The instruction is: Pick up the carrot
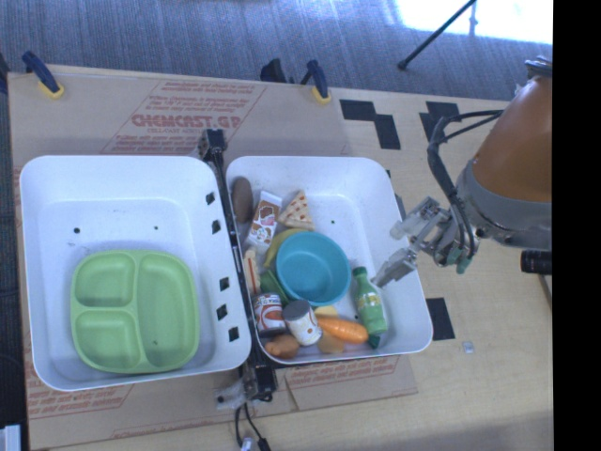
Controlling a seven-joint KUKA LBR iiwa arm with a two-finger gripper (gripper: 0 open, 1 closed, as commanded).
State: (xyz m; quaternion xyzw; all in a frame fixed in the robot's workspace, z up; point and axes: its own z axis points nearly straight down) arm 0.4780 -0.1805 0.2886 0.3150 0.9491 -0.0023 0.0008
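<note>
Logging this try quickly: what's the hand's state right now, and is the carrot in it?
Hand: open, holding nothing, over the right bin's right rim; the carrot lies in that bin.

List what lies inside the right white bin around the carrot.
In the right white bin, the orange carrot lies near the front wall, between a small can and a green bottle, below a blue bowl that covers other items.

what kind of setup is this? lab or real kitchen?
Likely a robot lab bench, not a kitchen: two white bins on taped cardboard, clamps at the edge, toy food like the carrot, and the gripper open beside them.
</note>
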